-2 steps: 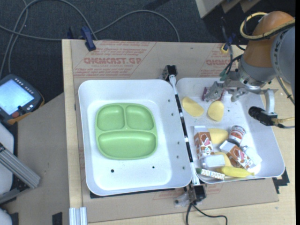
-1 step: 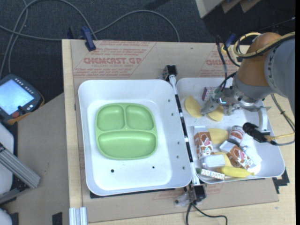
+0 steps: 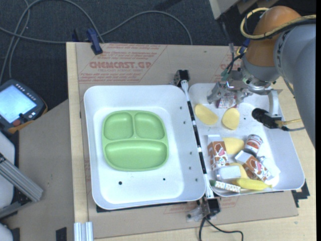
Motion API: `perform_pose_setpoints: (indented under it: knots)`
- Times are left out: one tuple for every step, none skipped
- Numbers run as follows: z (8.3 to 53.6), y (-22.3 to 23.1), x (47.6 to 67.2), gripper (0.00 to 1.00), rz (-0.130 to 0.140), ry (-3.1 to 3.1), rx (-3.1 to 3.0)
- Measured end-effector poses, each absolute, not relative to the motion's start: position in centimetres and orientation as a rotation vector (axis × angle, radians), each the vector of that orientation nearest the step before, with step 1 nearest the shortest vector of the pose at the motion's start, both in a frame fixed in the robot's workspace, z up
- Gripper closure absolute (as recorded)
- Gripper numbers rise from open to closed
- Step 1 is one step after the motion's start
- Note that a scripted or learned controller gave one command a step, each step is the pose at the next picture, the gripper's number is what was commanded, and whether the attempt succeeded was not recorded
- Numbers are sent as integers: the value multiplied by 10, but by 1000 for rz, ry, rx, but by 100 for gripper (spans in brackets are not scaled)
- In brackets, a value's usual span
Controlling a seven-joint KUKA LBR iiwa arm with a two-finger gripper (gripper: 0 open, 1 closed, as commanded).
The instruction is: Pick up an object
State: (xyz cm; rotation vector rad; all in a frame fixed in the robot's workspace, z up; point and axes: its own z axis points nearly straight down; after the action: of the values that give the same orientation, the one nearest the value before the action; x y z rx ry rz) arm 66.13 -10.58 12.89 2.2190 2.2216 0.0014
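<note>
1. Objects for the pick all lie in the right bin; none is singled out by the task, so I treat the nearest one as the target.
2. Far left of the bench: the left bin holds a green divided tray, lying flat, three compartments. It plays no part in the pick.
3. Centre: the two bins meet along a dark seam; the right bin starts just past it.
4. Right bin, upper area: a small red-and-white packet lies directly under my pincer. Two pale yellow pieces sit just below it, side by side and close to each other.
5. Right bin, lower area: a cluster of small packages, cans and a yellow banana-like piece, packed touching one another, well apart from my pincer.
6. Pincer state: low over the upper part of the right bin, at the packet. Whether it is wide, narrow or clamped on the packet, I cannot tell; the wrist hardware hides that.
7. Governing relation: the packet is straight beneath my pincer, not offset to either side; the yellow pieces lie toward the bin's near edge from it. The packet's long axis is not readable.
8. Judgement: the grasp is at the closing stage; no lift is confirmed.
</note>
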Motion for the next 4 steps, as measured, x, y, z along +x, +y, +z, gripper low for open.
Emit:
perform_pose_setpoints:
  knots:
    - [85,-133,623,0,-2,2221,2222]
    - [85,-154,616,0,-2,2222,2223]
    - [84,-98,549,0,1,2222,2221]
    - [85,-103,513,0,1,2220,2222]
